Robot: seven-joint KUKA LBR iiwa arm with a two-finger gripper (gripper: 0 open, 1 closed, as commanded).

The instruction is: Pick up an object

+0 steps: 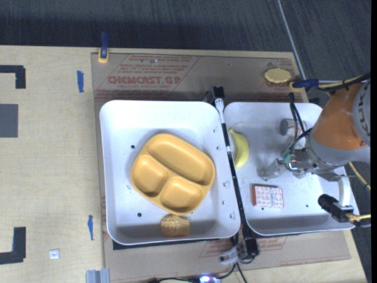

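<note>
In the right bin (306,221), a yellow banana (239,148) lies against the left wall. A small flat box with a red and white pattern (268,196) rests near the front, and a small grey object (287,125) sits toward the back. The left bin (112,158) holds a large yellow divided plate (172,171) with a brown, rough ball (175,224) just in front of it. My gripper (273,170) hangs low in the middle of the right bin, right of the banana and just behind the patterned box, with the orange-banded wrist (336,125) behind it.
A black divider strip (227,158) runs between the two bins. On the bench behind the right bin lies a yellow disc (278,75). Cables and a black connector (333,207) trail over the right bin's right side.
</note>
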